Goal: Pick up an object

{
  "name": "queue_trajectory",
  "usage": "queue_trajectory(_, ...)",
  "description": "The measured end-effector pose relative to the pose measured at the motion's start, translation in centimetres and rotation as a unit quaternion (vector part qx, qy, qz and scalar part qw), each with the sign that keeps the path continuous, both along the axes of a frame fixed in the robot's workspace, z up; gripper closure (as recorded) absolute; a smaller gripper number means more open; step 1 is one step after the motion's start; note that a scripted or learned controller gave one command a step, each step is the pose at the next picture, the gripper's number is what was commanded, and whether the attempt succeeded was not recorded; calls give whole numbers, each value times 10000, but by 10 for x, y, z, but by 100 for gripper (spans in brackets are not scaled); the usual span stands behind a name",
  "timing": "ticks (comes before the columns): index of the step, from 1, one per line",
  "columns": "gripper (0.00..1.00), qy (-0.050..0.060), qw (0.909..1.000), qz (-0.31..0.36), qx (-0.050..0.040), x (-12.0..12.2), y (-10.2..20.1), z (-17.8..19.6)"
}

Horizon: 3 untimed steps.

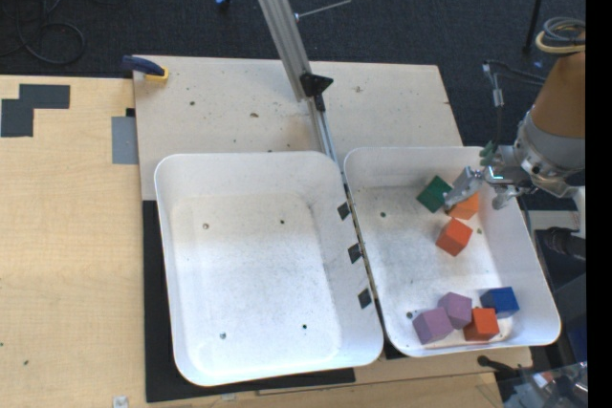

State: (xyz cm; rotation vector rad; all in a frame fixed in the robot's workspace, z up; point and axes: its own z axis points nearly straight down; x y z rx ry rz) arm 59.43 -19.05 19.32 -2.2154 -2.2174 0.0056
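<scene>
Camera view. Two shallow white bins are seen from above at a slant. The left bin (191,205) is on the near left; the right bin (535,301) carries all the loose objects. The arm (564,110) is seen entering from the right, and its gripper (475,189) is placed low over the upper part of the right bin. An orange block (468,204) lies directly at the gripper's tip, partly covered by it; a green block (433,194) lies just beside it to the left, and a second orange block (454,236) sits just below. How far the gripper is spread, and whether anything is clasped in it, cannot be told at this resolution. No object is seen lifted clear of the bin floor. Well apart, in the near corner of the right bin, a cluster is formed by two purple blocks (445,317), a blue block (500,300) and a small orange block (482,324). A slanted aluminium bar (282,19) is fixed behind the bins.

The step in hand is judged to be the descent or closing on the upper orange block. The next move would call for a firm closure on that block alone, the neighbouring green block being left undisturbed, followed by a straight lift.
</scene>
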Motion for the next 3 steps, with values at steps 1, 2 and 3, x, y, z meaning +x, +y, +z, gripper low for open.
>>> queue_trajectory(1, 0, -20, 10000, 8, -8, 1, 0, 2)
queue_trajectory(2, 0, -2, 10000, -1, -3, 0, 3, -41)
queue_trajectory(3, 0, 4, 10000, -3, 0, 7, 1, -90)
